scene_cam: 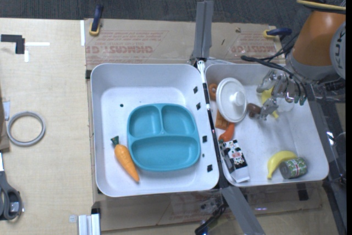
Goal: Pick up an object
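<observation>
Bench (pixel 44 63) carried two white bins. End effector (pixel 273 100) hung low in right bin (pixel 308 135), finger state impossible to tell. Nearest pickable: white lid (pixel 231 99), just beside. Likely approach step; next move needed centring, then closing.

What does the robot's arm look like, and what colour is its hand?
The arm is chunky and rounded, grey with a shiny orange band above the wrist. Thin black cables loop beside it. Its hand is a small silver-metal gripper with bits of yellow and green on it.
</observation>
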Controlling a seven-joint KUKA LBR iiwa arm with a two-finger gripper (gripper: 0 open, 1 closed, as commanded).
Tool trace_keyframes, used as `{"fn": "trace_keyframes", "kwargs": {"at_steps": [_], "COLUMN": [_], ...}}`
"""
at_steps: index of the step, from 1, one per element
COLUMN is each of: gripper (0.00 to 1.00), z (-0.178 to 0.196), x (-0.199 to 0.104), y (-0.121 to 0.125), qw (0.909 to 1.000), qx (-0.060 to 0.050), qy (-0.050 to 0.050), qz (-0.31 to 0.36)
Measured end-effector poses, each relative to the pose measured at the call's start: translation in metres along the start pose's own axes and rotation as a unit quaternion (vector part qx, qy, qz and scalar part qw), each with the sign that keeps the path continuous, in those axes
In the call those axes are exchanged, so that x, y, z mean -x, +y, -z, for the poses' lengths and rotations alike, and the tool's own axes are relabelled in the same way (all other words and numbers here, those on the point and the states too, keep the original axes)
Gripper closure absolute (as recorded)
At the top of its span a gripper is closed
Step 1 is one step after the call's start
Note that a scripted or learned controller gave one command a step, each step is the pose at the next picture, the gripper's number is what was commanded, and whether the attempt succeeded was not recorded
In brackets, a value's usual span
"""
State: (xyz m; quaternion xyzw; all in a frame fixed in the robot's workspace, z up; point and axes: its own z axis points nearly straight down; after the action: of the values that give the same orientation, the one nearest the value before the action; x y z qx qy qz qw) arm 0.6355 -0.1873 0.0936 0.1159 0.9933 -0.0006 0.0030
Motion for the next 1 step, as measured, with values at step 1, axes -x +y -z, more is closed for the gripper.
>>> {"fn": "trace_keyframes", "kwargs": {"at_steps": [1], "gripper": [1.00], "z": [0.0110], "x": [0.0018], "y": [0.0013], "qw": [1.0000], "qx": [-0.001], "qy": [-0.003], "qz": [0.002]}}
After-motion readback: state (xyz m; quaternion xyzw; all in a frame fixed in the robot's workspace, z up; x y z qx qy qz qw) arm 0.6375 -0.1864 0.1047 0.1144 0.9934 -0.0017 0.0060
